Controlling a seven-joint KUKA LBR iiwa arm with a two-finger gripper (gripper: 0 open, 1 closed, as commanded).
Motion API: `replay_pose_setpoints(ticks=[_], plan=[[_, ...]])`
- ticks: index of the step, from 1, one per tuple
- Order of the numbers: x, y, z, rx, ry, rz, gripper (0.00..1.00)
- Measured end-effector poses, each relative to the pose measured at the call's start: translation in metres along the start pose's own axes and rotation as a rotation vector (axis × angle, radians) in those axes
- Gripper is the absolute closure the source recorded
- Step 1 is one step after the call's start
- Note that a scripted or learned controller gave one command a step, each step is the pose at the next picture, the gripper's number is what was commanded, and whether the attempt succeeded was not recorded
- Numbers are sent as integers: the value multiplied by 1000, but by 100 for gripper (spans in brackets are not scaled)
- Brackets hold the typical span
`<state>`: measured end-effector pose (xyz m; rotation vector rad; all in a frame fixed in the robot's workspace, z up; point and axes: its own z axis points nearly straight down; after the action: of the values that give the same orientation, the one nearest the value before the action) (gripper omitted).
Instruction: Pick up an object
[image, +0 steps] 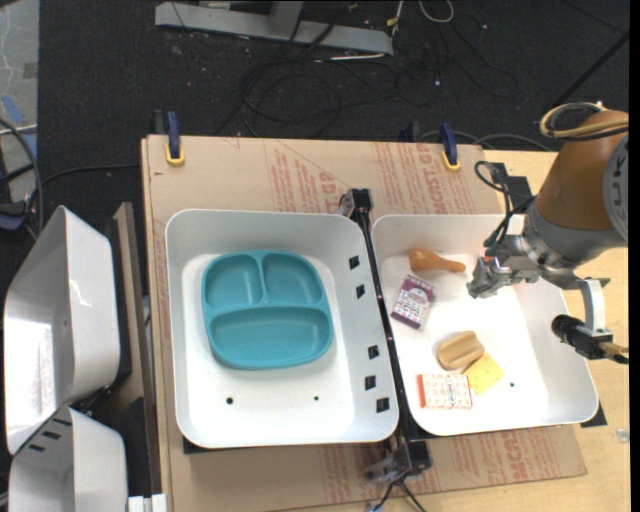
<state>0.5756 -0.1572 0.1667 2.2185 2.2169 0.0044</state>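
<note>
Gripper (487, 281) over right bin (560, 395), near drumstick (437, 262), holding nothing visible.

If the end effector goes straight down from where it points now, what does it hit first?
Most likely bare floor of the right bin: the end effector hangs beside the tan drumstick-shaped object, not over it. Depth is hard to judge from this slant.
</note>
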Motion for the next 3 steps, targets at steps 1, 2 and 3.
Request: replay_pose_setpoints(ticks=[1, 2, 3], plan=[[-10, 7, -52, 0, -1, -2, 100], [-10, 8, -105, 0, 0, -4, 100], [50, 7, -92, 8, 4, -9, 100]])
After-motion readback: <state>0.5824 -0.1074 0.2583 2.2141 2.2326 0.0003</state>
